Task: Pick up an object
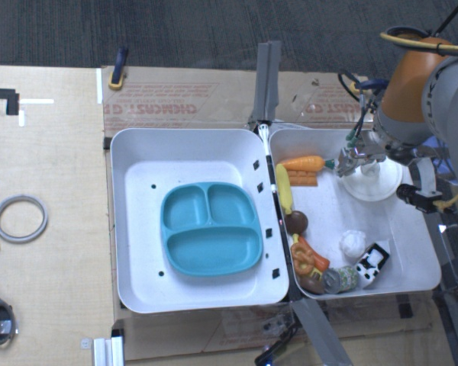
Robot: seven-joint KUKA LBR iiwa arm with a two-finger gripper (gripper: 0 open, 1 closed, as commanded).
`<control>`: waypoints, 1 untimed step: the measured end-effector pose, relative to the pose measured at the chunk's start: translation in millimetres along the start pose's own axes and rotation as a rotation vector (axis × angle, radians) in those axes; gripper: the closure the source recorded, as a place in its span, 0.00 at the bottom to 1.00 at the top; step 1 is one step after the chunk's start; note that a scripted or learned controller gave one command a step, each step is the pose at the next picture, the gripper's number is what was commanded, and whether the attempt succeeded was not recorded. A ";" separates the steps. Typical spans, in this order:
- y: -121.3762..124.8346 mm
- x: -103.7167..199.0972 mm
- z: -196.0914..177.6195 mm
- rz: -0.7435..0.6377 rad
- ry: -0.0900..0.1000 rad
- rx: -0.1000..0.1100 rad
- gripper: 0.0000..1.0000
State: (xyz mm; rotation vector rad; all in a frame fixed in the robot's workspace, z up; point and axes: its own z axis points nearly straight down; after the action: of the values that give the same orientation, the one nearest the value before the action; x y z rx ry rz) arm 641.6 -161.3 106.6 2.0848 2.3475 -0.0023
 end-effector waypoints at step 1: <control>0.9 1.7 -0.3 -0.002 0.002 -0.001 0.00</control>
State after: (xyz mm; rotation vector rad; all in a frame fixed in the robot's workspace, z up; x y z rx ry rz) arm 642.4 -159.5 106.9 2.0825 2.3500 0.0010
